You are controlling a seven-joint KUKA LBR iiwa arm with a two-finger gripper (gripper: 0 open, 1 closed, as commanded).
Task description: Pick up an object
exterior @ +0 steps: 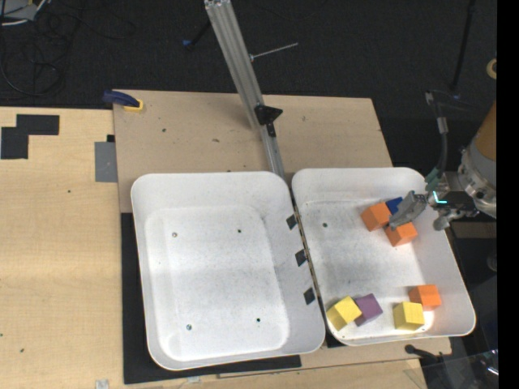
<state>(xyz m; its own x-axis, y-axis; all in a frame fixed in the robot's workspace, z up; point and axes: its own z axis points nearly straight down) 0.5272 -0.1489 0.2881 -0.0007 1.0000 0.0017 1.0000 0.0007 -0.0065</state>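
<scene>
Overhead slanted view of the counter (203,136) carrying two shallow white bins side by side. The left bin (212,186) presents bare floor, while the right bin (357,181) holds all the candidate objects, so the arm, entering from the right, works over that bin alone. The end effector (412,207) sits low at the bin's upper right, among a tight cluster: an orange block (375,215) to its left, a second orange block (401,234) just below it, and a blue block (395,205) partly hidden behind the fingers. Whether the fingers are spread or pressed together, or pinch any block, cannot be told at this resolution. The crowding probably explains the low, slanted approach, and it risks nudging neighbours rather than seizing one. Along the bin's near edge, well apart from the end effector, lie a yellow block (345,311) touching a purple block (368,307), and a second yellow block (408,315) beside a third orange block (426,297).
</scene>
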